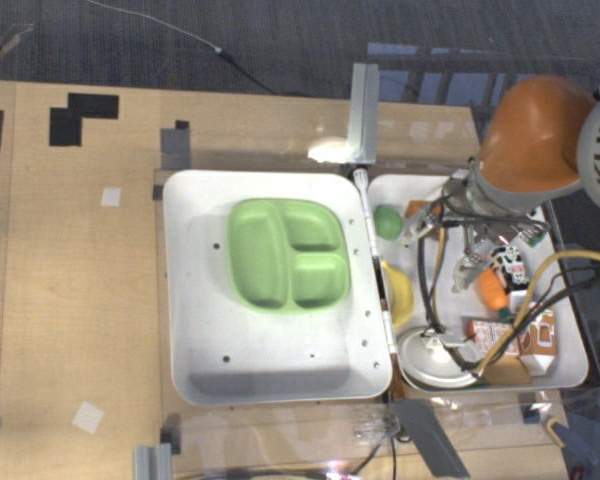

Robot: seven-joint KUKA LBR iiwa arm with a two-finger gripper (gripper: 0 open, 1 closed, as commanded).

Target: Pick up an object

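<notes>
My gripper (473,265) hangs low over the middle of the right bin (572,366), under the orange wrist band (533,134), with cables draped around it. Just to its right lie an orange carrot-shaped piece (492,290) and a small black-and-white printed box (511,263). A green ball (387,221) rests at the bin's far left, with a yellow banana-like piece (401,294) nearer along the left wall. A silver round dish (431,360) sits at the front left. A red-and-white box (483,329) and a brown-and-white carton (541,336) lie at the front right.
The left bin (195,298) holds a green divided plate (285,253). A metal divider rail (373,268) runs between the bins. A tan block (508,371) lies at the right bin's front edge. A yellow cable (570,258) loops over that bin's right side.
</notes>
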